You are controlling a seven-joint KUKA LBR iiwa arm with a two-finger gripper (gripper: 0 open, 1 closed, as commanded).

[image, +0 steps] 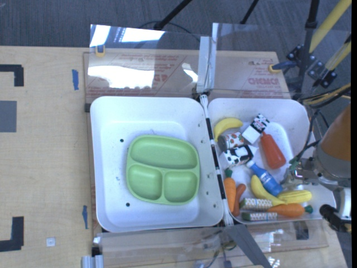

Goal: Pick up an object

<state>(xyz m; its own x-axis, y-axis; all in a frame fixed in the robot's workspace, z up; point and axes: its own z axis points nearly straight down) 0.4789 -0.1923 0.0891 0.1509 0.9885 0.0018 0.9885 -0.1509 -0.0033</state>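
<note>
We see a green divided plate (163, 168) in the left bin (106, 116). In the right bin (293, 113) lie bananas (227, 125), carrots (230, 193) and a red bottle (272, 151), near the arm (334, 155).

Right bin (298, 116) crowded with toys (left bin (106, 149) roomier).

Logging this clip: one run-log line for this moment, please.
arm: at right edge, beside right bin | right bin: toys piled | left bin: green tray | nothing seen lifted
</note>
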